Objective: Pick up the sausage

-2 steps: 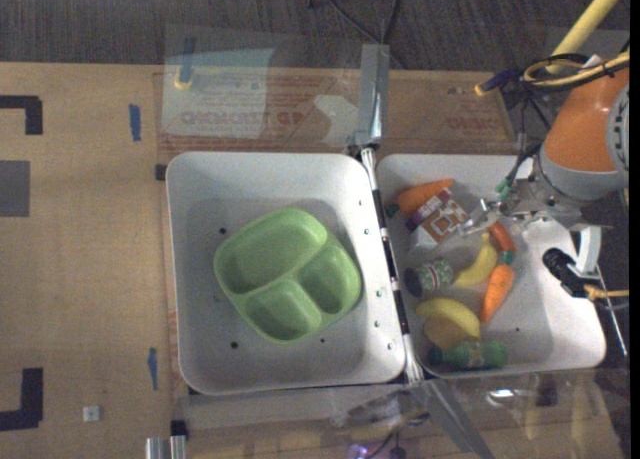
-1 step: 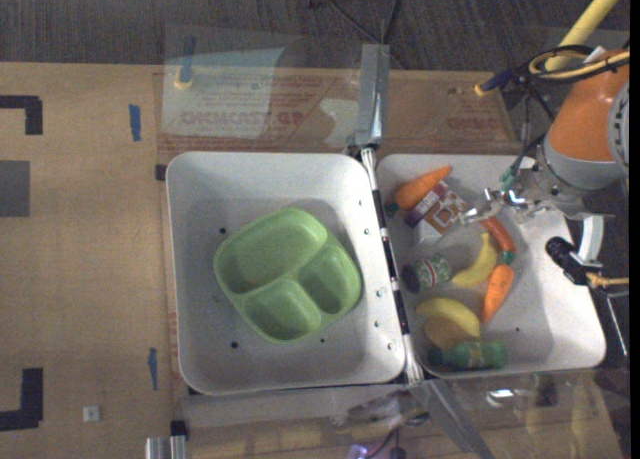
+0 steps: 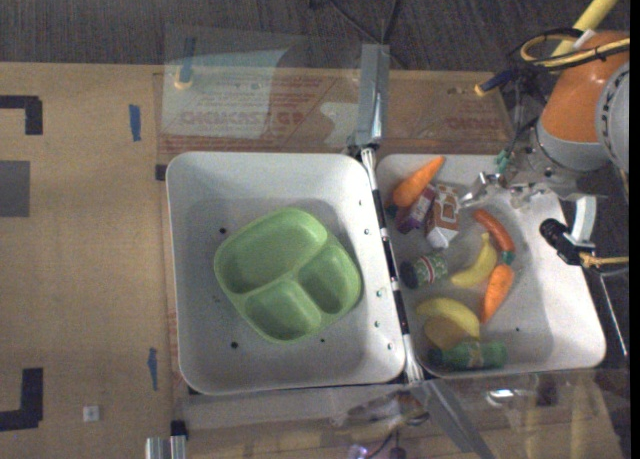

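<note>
The sausage [image 3: 494, 230] is a short red-orange link lying on a slant in the upper middle of the right bin [image 3: 570, 322]. Its lower end nearly touches a banana [image 3: 476, 265] and a carrot [image 3: 497, 291]. My gripper [image 3: 498, 185] hangs over the bin's upper part, just above and slightly behind the sausage's top end. The grey arm with its orange band [image 3: 574, 97] comes in from the upper right. Nothing shows between the gripper and the sausage.
Around the sausage lie a second carrot [image 3: 418, 182], a small carton [image 3: 443, 213], a little bottle [image 3: 428, 269], a yellow fruit [image 3: 447, 317] and a green bottle [image 3: 470, 354]. The left bin [image 3: 200, 197] holds a green divided plate [image 3: 288, 274].
</note>
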Robot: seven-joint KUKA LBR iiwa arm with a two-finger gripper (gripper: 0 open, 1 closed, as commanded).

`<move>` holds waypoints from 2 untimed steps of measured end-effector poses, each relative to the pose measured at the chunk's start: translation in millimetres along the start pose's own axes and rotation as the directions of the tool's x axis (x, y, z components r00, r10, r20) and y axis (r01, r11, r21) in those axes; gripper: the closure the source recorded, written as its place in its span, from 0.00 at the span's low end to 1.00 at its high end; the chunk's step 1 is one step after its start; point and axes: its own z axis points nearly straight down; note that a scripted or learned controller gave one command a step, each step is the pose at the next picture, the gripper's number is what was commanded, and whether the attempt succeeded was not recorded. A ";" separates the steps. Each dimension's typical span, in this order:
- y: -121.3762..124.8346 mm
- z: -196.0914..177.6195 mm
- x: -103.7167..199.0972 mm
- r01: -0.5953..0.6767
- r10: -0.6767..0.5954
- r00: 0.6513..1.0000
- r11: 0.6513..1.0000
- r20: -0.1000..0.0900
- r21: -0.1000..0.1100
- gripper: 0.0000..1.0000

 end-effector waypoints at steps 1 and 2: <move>3.2 0.2 -1.4 -0.001 0.001 1.000 1.000 -0.001 0.000 0.00; 3.0 10.1 -19.4 -0.022 0.023 1.000 1.000 -0.019 0.012 0.00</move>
